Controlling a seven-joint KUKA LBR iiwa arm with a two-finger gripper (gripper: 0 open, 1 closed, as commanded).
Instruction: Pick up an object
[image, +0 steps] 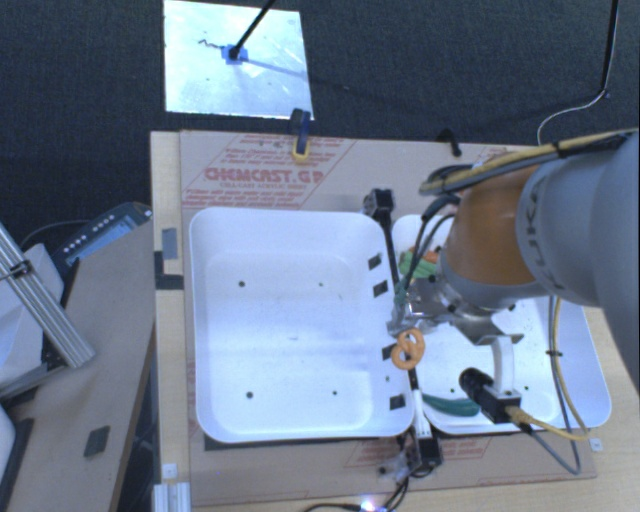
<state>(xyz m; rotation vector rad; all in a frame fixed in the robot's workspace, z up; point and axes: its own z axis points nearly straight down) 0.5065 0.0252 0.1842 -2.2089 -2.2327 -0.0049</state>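
Far left: a grey slanted device with a row of small buttons (100, 233) sits beyond the bench edge, above a ribbed metal rail (40, 305) that runs down at a slant.
Top: a shiny silver square sheet (236, 60) lies on the dark carpet behind the bench, with a small blue piece on it.
Bench: a tan cardboard sheet with red printed lettering (262, 172) lies under both bins; a yellow and black clamp (299, 135) grips its far edge.
Left bin: the shallow white plastic bin on the left (215, 330) shows only a few small dark holes in its floor.
Divide: small black clips (378, 288) sit along the shared rims between the two bins.
Orange ring: an orange ring-shaped object (407, 350) shows at the left rim of the right bin, just beside the divide and directly below the metal end of the arm. Whether it is held or lying on the rim cannot be told.
Gripper: the two-finger gripper (406, 322) hangs over the left edge of the right bin; its width cannot be told from this angle.
Arm: the grey arm with the orange band (490, 245) covers most of the right bin, reaching in from the right, with cables trailing along it.
Right bin: the shallow white plastic bin on the right (590, 390) holds a green curved object (450, 405) near its front rim, and a bit of green and orange (424, 268) peeks out beside the arm at the back.
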